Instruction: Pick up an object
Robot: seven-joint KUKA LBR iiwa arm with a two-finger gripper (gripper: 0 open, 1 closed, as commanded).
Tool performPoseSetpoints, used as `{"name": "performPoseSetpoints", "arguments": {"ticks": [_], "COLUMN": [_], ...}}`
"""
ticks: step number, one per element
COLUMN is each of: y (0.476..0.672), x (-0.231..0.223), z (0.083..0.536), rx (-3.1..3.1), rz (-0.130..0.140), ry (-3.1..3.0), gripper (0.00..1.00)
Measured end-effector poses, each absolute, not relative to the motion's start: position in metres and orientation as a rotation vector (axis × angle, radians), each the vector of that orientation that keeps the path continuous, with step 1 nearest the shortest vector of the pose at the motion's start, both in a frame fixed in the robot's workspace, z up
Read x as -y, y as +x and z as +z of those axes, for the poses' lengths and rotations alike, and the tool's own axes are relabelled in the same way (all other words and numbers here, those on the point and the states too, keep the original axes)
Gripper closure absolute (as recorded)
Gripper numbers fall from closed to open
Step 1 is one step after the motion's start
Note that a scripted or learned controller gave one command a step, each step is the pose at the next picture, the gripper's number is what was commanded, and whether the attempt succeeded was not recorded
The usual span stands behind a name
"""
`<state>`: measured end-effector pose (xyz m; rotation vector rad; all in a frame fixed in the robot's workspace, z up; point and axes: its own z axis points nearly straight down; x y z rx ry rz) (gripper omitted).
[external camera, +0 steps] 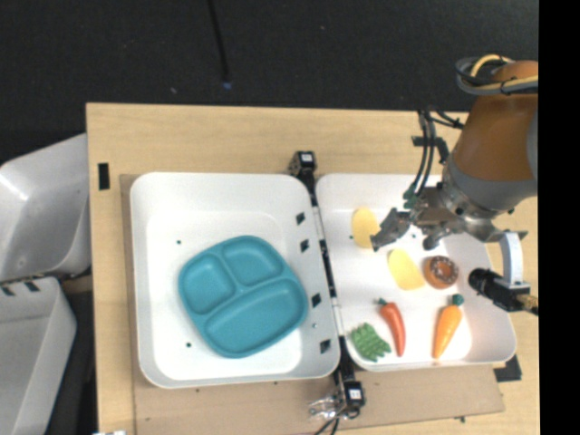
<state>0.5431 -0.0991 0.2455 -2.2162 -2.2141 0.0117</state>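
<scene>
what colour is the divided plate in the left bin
Teal blue. The divided plate shows best in the camera view, lying in the left bin.

I can read nothing here: no words, labels, brand marks or numbers anywhere. The blue divided plate (242, 294) is plain, both white bins (145, 243) carry no print, and the bare wood of the counter (227, 139) shows no sign. The small black clips along the bin edges are too small to tell.
</scene>
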Motion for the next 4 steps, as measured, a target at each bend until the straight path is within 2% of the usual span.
{"name": "performPoseSetpoints", "arguments": {"ticks": [1,3,4], "y": [0.545,0.547,0.541], "x": [0.099,0.103,0.109], "z": [0.252,0.166,0.105], "rx": [2.224,2.219,2.217], "rz": [-0.001,0.005,0.007], "ry": [-2.22,-2.222,-2.221], "gripper": [0.0,0.0,0.0]}}
